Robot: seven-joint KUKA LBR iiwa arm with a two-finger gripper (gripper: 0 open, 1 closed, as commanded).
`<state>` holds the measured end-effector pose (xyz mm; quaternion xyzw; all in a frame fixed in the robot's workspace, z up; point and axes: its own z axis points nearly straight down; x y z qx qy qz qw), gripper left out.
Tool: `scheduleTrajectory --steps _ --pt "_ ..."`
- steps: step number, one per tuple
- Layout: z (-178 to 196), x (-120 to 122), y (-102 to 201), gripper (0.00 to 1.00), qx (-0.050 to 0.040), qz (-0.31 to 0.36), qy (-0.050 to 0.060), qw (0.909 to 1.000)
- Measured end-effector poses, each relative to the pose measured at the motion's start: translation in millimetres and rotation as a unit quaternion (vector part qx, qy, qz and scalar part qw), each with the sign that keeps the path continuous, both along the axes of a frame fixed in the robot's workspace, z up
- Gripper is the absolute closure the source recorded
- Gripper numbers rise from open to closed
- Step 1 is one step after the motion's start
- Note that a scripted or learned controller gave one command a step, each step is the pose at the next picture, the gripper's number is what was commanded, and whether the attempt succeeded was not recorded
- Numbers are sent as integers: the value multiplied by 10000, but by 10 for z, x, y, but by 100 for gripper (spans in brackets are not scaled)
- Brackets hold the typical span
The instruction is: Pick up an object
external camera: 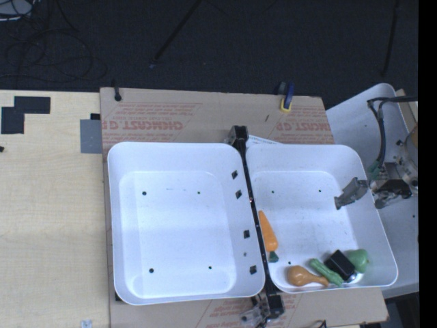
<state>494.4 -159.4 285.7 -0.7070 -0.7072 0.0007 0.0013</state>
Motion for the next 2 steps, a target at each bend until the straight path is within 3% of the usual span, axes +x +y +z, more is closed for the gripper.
scheduleTrajectory --steps 1,2 --pt "-1850 825 495 0 19 23 48 10000" --pt "-1989 1521 138 0 -14 17 -29 10000"
